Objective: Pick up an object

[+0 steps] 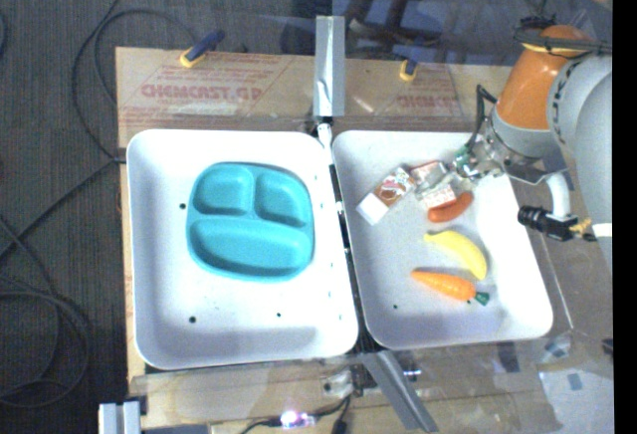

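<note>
My two-finger gripper (468, 163) hovers upper right, over the red sausage-shaped toy (450, 208) — approach step; grip state I cannot tell. Next: descend squarely.

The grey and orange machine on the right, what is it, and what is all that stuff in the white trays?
That is a robot arm, seen by one camera fixed above the bench and looking down at a slant. Its gripper reaches in over the far edge of the right bin. That bin holds toy food: a carrot, a banana, a red piece and a small packet close to the gripper. The left bin holds a blue divided plate. The picture is too blurred there to tell whether the gripper holds anything.
</note>
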{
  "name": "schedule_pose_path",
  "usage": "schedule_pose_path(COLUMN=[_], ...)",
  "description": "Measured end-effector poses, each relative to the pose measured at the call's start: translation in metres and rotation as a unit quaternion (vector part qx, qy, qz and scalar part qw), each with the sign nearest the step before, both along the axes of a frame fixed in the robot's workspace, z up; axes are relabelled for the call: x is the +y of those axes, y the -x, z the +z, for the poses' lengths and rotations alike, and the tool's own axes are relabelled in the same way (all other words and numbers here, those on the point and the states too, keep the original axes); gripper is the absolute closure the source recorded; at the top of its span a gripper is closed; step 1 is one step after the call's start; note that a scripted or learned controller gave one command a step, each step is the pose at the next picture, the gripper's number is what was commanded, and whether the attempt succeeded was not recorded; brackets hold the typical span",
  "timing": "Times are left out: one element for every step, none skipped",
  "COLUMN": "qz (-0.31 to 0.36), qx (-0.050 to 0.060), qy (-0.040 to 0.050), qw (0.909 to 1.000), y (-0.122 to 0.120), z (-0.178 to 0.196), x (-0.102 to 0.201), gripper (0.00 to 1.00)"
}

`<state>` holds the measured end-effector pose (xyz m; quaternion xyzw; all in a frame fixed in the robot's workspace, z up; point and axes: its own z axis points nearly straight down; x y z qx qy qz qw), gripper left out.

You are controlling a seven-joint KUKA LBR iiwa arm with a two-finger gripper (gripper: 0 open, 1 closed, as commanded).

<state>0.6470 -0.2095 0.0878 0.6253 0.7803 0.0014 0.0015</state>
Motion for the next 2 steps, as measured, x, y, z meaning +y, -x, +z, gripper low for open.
schedule_pose_path(qz=[0.001, -0.017], qx=[-0.001, 0.002], qy=[0.0023, 0.0007], qw=[1.0000, 0.9999], y=[-0.001, -0.011], z=[0.010, 0.137], x=[-0.001, 0.068], gripper=[1.00, 1.00])
